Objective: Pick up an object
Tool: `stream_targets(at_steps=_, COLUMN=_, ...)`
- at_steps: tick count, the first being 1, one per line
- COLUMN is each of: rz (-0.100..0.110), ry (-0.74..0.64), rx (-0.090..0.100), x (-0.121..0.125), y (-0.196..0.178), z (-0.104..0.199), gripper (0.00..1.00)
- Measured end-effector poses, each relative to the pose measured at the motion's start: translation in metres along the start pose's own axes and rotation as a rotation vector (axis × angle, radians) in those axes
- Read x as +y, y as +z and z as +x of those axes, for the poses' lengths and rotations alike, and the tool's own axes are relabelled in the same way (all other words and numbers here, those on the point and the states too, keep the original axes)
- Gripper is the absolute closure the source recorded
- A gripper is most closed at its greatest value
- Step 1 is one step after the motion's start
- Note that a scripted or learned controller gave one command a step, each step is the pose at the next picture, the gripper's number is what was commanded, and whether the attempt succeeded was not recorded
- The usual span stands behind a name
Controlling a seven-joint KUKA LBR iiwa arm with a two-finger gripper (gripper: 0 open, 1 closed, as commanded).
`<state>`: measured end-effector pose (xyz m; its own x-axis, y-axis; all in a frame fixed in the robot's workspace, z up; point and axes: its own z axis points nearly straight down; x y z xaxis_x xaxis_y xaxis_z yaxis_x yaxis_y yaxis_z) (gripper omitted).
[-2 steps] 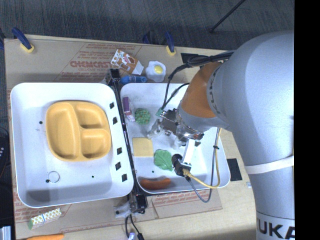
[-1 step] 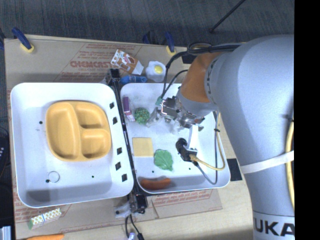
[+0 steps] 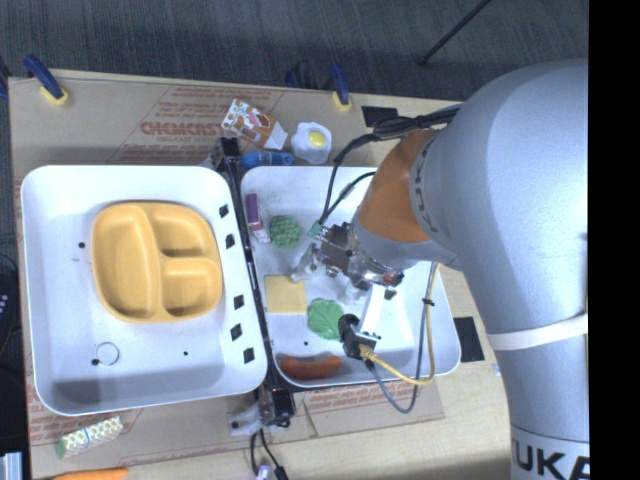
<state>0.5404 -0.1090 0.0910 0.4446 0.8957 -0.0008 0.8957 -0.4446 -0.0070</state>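
- The yellow divided tray (image 3: 157,259) sits in the left bin (image 3: 40,268), far left of the pincer and well apart from it; I judge it too broad to be a sensible pick.
- In the right bin (image 3: 440,343), the purple piece (image 3: 252,210) lies by the wall, left of the pincer, awkward to close around so near the rim.
- The green bumpy toy (image 3: 285,231) lies just left of the pincer, the yellow cheese slice (image 3: 287,294) below-left; the slice looks flat and likely to slip.
- The pincer (image 3: 318,258) hangs low over the right bin; whether it is open or closed cannot be told, and nothing is seen between its tips.
- The green leafy piece (image 3: 325,318) lies just below it, the sausage (image 3: 310,367) further below by the near wall.
- Best bet: centre over the bumpy toy, descend squarely, close gently.
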Motion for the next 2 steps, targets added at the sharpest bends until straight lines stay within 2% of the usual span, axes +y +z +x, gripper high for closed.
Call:
stream_targets(at_steps=1, rz=-0.005, ry=-0.357, rx=-0.001, x=0.055, y=-0.001, z=0.012, gripper=0.00)
stream_targets(at_steps=2, rz=-0.001, ry=-0.170, rx=0.000, x=0.002, y=0.000, z=-0.005, gripper=0.00)
